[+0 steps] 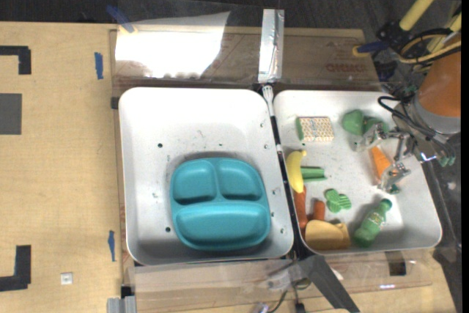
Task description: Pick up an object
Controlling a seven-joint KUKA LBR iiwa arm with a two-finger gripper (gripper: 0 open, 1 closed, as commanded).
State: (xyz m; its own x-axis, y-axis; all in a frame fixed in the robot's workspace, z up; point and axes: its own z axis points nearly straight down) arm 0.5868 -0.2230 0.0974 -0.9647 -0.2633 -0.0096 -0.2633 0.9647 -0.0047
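You see the arm (440,88) reaching in at the right bin (425,231), its orange band above the bin's far right corner and its wrist bent down over the bin's right side. The gripper (388,150) hangs there amid cables, right above an orange carrot piece (379,160); how far its fingers are spread you cannot tell, and nothing can be seen clamped between them. No readable writing shows on anything in the bins; faint reddish print on the brown board behind the right bin is too blurred to read. In the right bin, a speckled box (316,128) lies near the far left corner, with a green lump (355,121) beside it toward the gripper. Along the bin's left wall lie a yellow banana (294,169), a green stick (313,173) and a red-orange piece (301,209). Near the middle sits a small green toy (337,200); at the near edge lie a tan wedge (327,233) and a green bottle (371,222). The left bin (146,128), touching the right bin's left wall, holds a teal divided tray (218,203).
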